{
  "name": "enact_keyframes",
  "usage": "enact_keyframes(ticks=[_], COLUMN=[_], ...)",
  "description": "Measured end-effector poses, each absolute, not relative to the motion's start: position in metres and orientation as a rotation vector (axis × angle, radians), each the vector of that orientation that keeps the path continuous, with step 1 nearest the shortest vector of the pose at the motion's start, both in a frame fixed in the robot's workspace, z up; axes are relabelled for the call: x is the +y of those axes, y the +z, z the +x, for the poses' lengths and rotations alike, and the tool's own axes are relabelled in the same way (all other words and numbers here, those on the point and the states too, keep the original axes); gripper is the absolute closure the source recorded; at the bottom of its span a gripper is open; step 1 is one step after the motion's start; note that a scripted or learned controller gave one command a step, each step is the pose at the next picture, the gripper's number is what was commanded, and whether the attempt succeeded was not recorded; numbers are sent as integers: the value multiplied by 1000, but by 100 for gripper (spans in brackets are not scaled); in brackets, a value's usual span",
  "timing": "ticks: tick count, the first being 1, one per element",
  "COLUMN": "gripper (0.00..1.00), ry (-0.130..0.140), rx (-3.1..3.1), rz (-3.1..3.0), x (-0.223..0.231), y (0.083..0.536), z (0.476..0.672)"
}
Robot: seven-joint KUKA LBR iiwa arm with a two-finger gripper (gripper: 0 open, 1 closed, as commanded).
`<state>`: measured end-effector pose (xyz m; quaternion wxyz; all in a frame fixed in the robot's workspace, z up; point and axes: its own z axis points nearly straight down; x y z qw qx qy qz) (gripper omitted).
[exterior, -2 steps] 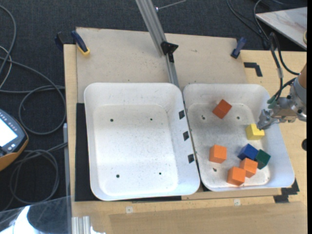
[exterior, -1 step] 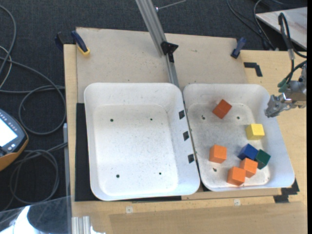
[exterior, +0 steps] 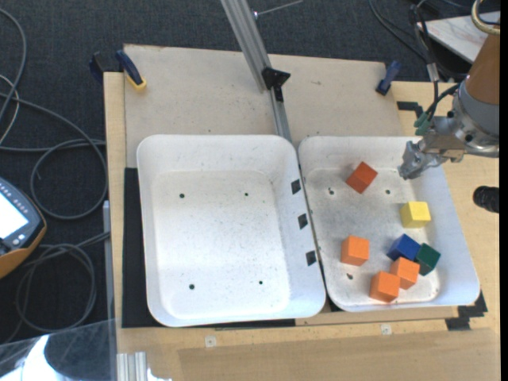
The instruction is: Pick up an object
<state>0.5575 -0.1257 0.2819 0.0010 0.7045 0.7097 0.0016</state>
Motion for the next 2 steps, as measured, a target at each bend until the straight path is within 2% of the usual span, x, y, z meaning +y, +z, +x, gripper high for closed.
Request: enact_keyframes(ticks=[1, 2], gripper=[100, 100], ry=[1, 5], rx=[2230, 2228], rz=[2217, 2213], x=[-78, -27], y=[266, 270], z=[570, 594])
